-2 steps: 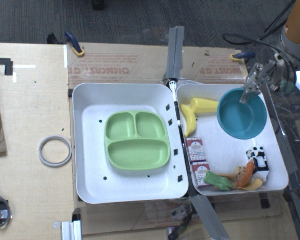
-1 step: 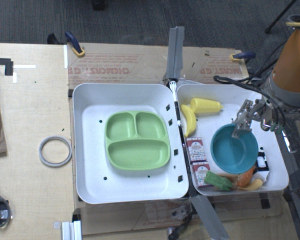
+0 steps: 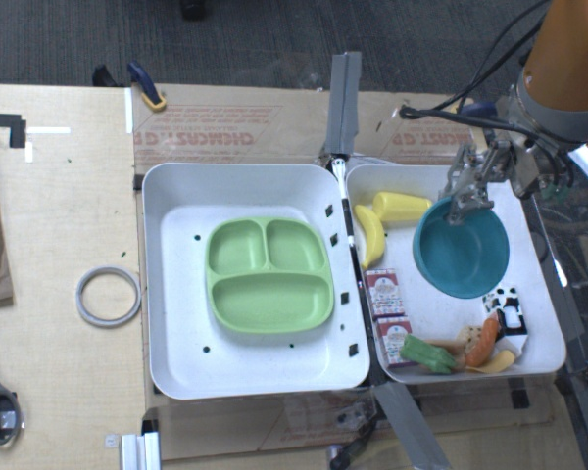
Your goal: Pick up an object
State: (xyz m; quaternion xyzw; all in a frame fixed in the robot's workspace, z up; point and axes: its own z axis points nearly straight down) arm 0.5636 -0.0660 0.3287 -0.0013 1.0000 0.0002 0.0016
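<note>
Jaws [image 3: 467, 202] sit at far rim of teal bowl [image 3: 461, 250]; bowl body lies directly below/nearer-camera from them. Looks clamped on rim, but cannot tell for sure, view too coarse. Bowl round, no long axis. Single arm, so no choice of side.

Count, largest first:
- Bins: 2. Right bin [image 3: 539, 292] under jaws, left bin [image 3: 167, 292] well left.
- Green tray [image 3: 269, 274]: 1, left of jaws.
- Bowl: 1.
- Yellow items [image 3: 397, 209]: 2, just left of jaws.
- Packets [image 3: 385, 297]: approx. 2.
- Small toys [image 3: 470, 349]: several, uncounted.
</note>
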